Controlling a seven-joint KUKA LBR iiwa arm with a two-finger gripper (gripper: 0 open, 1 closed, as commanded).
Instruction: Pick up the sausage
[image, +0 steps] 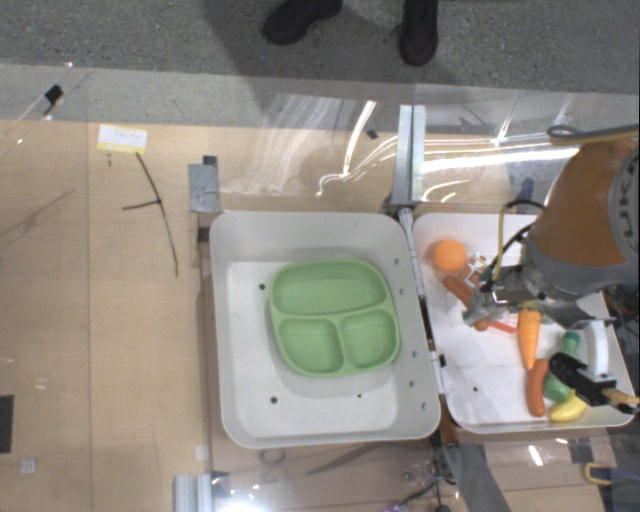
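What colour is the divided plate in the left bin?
Light green; the divided plate shows best in the camera view.

Counting it up around the green divided plate (333, 317): one plate, two bins.

Its own white bin (230, 330) makes one, the second white bin (480, 405) to its right makes two, and there I count one orange ball (450, 255), one carrot (527, 337), two reddish sausages (458, 288) (538, 387) and one yellow piece (567, 408).

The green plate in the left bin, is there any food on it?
Empty. All three compartments of the green plate show bare green; the food lies in the right bin.
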